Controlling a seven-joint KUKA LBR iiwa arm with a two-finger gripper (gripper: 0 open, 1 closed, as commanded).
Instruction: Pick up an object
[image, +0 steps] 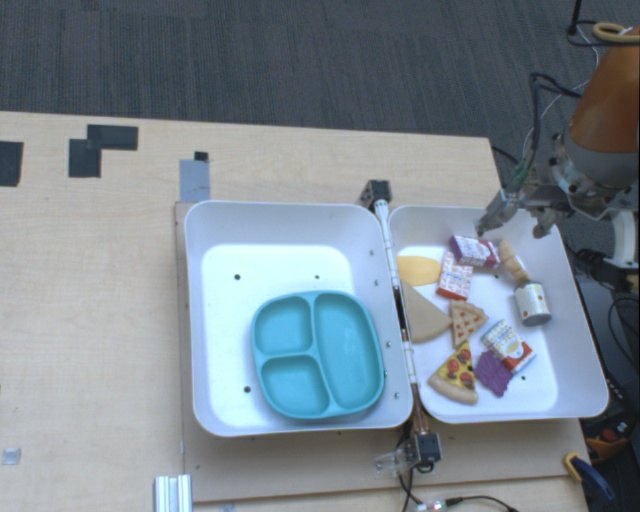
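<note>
Camera view: the gripper (517, 210) is poised, fingers spread and empty, over the right bin's (578, 300) far edge, so the approach is judged underway, and a descent onto the purple packet (472, 250) is called for.

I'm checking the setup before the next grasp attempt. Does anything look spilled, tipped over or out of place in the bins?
Nothing stands out. The toy food lies loosely jumbled in the right bin, all inside its walls; the small silver can lies on its side. The blue divided tray sits flat in the left bin. The gripper hovers over the right bin's far edge.
</note>
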